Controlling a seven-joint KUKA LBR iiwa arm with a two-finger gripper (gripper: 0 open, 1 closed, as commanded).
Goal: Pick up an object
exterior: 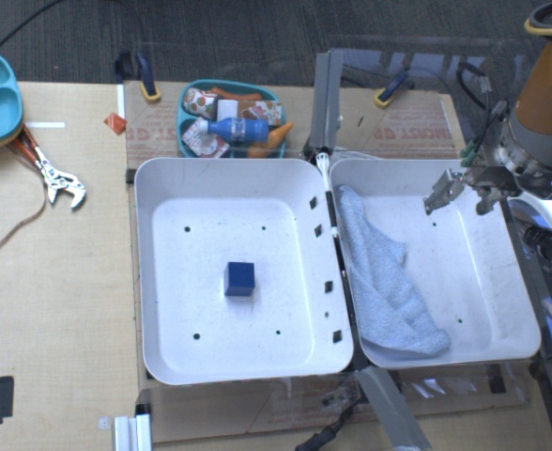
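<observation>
The blue cube (240, 279) sits flat near the middle of the left bin (163, 346), well apart from the gripper (464, 192), which hangs over the upper right part of the right bin (501, 346). Between the two lies the grey cloth (384, 280), crumpled in a long strip down the left side of the right bin, from near its top edge to its lower rim. The fingers (440, 195) are spread, one pointing down-left and the other to its right, with nothing between them; they touch neither the cloth nor the cube. Whether they touch the bin floor I cannot tell. The arm (546, 101) comes in from the right, its orange band above the wrist. Behind the bins on the worktop (60, 299) stands a small teal tray (190, 97) full of odds and ends, and a wrench (60, 184) lies off to the left.
</observation>
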